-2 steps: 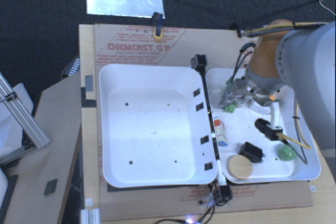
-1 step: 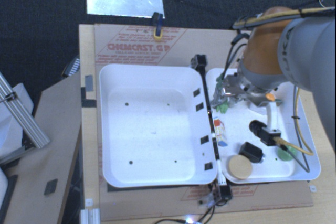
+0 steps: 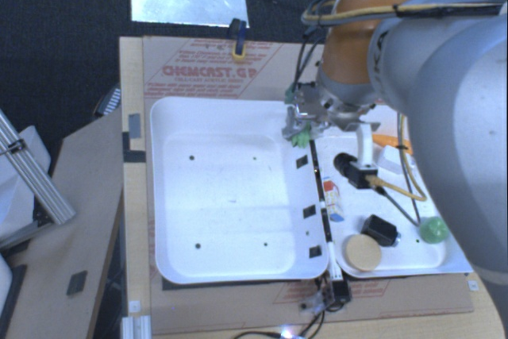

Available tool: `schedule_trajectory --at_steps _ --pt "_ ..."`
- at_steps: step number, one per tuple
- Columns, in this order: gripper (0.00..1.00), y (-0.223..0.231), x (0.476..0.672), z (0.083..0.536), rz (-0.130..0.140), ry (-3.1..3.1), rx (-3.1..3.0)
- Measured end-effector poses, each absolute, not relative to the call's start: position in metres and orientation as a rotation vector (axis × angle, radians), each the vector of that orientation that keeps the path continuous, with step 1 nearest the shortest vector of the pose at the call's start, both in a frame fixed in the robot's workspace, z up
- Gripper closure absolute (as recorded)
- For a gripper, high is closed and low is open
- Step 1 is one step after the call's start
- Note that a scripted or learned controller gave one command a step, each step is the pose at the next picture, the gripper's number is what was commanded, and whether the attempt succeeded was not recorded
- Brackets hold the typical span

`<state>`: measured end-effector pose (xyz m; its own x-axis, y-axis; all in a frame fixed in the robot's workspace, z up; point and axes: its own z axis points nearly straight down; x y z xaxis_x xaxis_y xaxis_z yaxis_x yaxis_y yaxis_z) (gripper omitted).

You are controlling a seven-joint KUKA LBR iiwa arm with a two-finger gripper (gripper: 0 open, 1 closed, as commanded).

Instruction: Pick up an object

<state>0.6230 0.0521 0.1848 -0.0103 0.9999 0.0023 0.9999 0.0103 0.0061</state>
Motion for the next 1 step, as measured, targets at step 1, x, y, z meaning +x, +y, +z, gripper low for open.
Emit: schedule_trajectory --at_steps 1 --pt "1.00 0.0914 0.5883 0.2763 0.004 2.229 2.213"
